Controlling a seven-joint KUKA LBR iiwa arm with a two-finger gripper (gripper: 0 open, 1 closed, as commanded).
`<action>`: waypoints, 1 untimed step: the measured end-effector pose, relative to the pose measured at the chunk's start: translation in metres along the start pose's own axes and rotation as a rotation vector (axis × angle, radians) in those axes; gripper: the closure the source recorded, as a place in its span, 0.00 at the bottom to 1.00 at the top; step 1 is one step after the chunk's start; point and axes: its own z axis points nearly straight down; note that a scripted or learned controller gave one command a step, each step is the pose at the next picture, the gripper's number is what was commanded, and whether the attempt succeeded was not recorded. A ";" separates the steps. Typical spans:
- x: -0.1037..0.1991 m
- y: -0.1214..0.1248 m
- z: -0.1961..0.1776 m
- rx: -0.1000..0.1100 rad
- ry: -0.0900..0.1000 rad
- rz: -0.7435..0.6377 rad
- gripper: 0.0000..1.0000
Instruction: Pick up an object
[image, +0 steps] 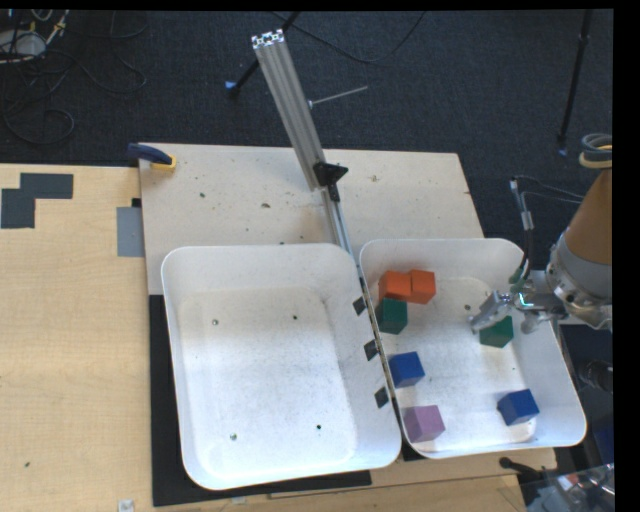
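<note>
End effector (497, 313), finger state impossible to tell, hovers in the right bin (560, 400) touching or just above a green block (497, 333). Best to centre over it before lifting.

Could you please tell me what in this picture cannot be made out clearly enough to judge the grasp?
- Camera view: the gripper is small and blurred, so its grip cannot be judged.
- The green block lies right beside it, partly covered; contact is unclear.
- The arm is cut off at the right edge.
- The green block under the orange block is partly hidden.
</note>
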 end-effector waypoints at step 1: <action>-0.001 0.001 -0.002 -0.004 -0.001 0.001 0.00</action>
